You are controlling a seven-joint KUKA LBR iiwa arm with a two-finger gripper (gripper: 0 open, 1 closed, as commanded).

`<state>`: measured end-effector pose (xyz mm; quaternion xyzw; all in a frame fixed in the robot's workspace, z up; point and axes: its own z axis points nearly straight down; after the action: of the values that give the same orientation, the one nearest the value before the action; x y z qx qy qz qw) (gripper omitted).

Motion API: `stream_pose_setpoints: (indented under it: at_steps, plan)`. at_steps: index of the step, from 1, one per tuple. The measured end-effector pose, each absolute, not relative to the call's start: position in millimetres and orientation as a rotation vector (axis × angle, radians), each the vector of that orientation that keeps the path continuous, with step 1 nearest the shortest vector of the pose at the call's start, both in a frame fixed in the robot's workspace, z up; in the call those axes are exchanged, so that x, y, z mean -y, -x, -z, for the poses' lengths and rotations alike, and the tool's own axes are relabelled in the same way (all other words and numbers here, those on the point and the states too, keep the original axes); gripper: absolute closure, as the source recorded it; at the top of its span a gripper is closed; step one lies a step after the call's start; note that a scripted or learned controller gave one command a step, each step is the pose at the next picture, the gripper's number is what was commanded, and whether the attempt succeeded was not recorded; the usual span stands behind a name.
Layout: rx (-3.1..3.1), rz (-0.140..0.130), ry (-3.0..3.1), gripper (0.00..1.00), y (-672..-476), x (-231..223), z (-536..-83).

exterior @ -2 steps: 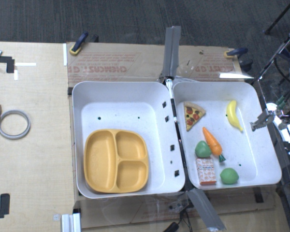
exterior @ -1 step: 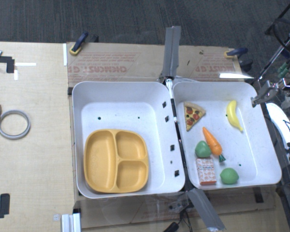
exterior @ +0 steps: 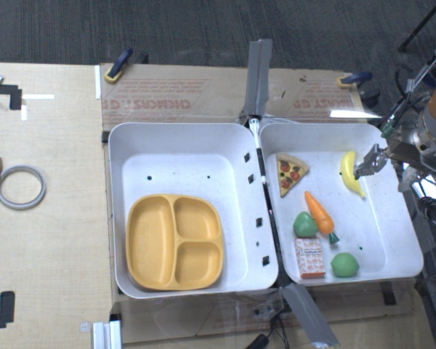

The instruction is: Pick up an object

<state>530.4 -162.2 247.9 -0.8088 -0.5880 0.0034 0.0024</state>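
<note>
And here we are, the gripper (exterior: 368,163) hanging at the right bin's (exterior: 392,264) far right side, its jaws right against the banana (exterior: 351,173), which lies just to their left, near the bin's back corner; from where I stand the tips look slightly parted with nothing between them, so no catch yet, though the parts are small and dark and I would not swear to the gap. The banana looks like the nearest candidate for the pick. Further left of the jaws sits the pizza slice (exterior: 291,173), and toward the front of the bin from them the carrot (exterior: 319,214), a green vegetable (exterior: 304,225) touching it, a small carton (exterior: 310,257) and a green ball (exterior: 344,265). Well off to the left, the other bin holds a yellow divided plate (exterior: 176,241), and a roll of tape (exterior: 19,187) lies out on the desk (exterior: 51,267). Now the risks: the banana is curved and smooth, so jaws closing on its edge rather than across its body may just nudge it aside or squeeze it out. It lies close to the bin wall too, so a descent slightly off to the right could hit the rim instead. And a thin grip at one end could let it swing and drop on the lift
</note>
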Motion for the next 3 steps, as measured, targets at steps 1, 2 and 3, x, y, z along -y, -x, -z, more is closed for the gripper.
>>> stream_pose_setpoints:
  at_steps: [1,2,3]
  plan:
    - [2.008,-0.008,2.409,0.00,-574.1,166,-149]
    - [2.101,-0.004,2.334,0.00,-617.5,182,-89]
    - [2.083,-0.006,2.347,0.00,-604.9,140,-98]
